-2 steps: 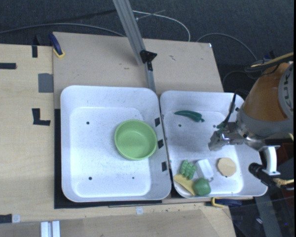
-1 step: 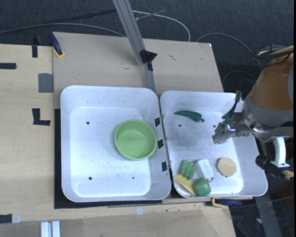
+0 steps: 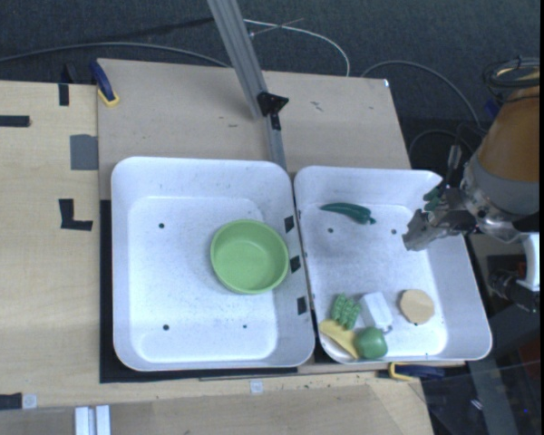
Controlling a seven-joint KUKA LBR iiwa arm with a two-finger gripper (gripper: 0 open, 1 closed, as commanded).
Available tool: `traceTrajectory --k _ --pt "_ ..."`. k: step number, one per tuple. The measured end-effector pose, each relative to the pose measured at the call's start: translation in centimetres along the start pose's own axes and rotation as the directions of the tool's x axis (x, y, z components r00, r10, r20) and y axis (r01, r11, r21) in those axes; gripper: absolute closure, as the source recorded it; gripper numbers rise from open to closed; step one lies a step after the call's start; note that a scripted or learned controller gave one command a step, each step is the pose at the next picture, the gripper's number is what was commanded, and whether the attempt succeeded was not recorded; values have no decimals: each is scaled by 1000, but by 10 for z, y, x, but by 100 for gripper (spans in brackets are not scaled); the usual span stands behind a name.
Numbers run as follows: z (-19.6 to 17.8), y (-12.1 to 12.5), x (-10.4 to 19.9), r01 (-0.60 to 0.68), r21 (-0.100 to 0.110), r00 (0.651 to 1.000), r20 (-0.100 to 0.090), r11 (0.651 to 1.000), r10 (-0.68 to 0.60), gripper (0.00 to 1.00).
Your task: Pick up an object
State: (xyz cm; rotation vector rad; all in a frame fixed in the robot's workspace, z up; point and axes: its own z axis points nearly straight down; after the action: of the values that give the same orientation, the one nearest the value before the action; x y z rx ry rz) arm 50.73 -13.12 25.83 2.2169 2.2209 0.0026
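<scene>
From the overhead camera, the gripper (image 3: 417, 236) hangs above the right bin (image 3: 453, 270) near its right wall; whether it is wide or narrow I cannot tell, and nothing shows in its grasp, so the pick looks not yet done. Candidates lie below: a tan disc (image 3: 417, 305), a green pepper (image 3: 346, 211), and a cluster of small toys (image 3: 358, 326). The left bin (image 3: 154, 243) holds a green bowl (image 3: 248, 256). Both bins sit on a pale wooden bench (image 3: 181, 107) with dark carpet (image 3: 390, 16) and cables behind.

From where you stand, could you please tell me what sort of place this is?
Most likely a robotics lab's test bench: two white bins sit side by side on a wooden bench, holding a green bowl and small toy foods, with a gripper reaching in.
</scene>
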Motion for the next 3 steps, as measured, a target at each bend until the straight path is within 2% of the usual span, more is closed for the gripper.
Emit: traceTrajectory --k 1,2,3 --pt "7 17 51 4 5 1000 -3 1000 -4 100" --pt "11 11 105 4 7 1000 -3 1000 -4 100" --pt "25 23 158 5 7 1000 -2 1000 -5 100"
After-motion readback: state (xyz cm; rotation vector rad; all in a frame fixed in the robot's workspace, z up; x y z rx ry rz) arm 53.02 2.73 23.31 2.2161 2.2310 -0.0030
